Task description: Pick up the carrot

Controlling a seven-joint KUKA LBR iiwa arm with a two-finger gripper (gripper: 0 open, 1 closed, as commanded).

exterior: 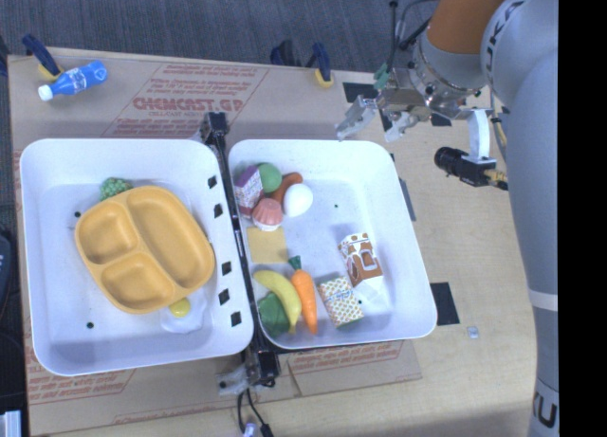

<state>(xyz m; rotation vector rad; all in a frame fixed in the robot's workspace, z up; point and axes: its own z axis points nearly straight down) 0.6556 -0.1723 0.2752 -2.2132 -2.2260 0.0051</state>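
My gripper (373,122) hangs open and holds nothing above the right bin's (410,236) far rim. The carrot (304,299) lies near its front edge beside the banana (281,290), untouched, so the whole pick remains.

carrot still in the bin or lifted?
In the bin. The carrot lies flat in the right bin beside the banana; the gripper is above the far rim.
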